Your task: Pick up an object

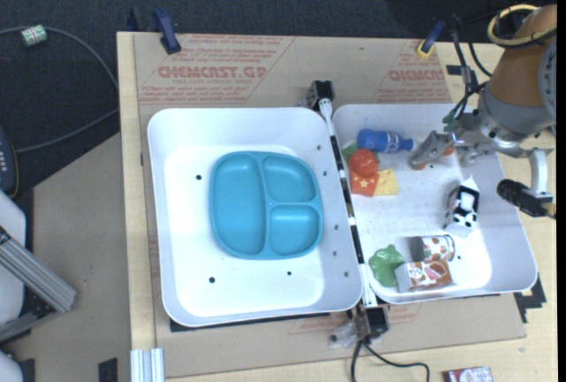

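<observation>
**Arm poised over the right bin, nothing yet lifted**

Nearest the camera, a printed carton is seen lying on its side against the near wall of the right bin, with a green toy touching its left end. Farther in, a black-and-white cow figure stands alone mid-bin. A red and yellow toy and a blue bottle are crowded against the left wall. The gripper is held low just right of the bottle, presumably to reach the far-left cluster; whether it is spread or pressed together cannot be told. A blue divided tray is centred in the left bin.
</observation>
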`<action>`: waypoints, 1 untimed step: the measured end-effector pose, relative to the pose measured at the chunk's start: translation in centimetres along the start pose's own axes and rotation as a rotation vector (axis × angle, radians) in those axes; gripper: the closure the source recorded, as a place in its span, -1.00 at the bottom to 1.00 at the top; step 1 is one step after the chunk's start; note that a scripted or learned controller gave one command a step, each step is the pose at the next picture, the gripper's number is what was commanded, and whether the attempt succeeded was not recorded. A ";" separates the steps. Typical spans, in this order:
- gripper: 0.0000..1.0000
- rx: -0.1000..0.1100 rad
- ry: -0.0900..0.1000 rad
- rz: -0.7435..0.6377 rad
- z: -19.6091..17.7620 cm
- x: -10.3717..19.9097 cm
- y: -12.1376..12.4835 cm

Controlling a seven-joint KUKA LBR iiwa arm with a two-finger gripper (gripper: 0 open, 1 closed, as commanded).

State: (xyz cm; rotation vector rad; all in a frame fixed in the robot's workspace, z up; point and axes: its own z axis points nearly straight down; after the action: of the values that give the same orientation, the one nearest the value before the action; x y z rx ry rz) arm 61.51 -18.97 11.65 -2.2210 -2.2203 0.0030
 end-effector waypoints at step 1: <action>-1.00 0.002 0.006 -0.002 3.3 -2.6 -6.7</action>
State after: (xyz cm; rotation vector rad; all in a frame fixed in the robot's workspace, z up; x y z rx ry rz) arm 54.78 -21.60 8.38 -2.2146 -2.2186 -0.0021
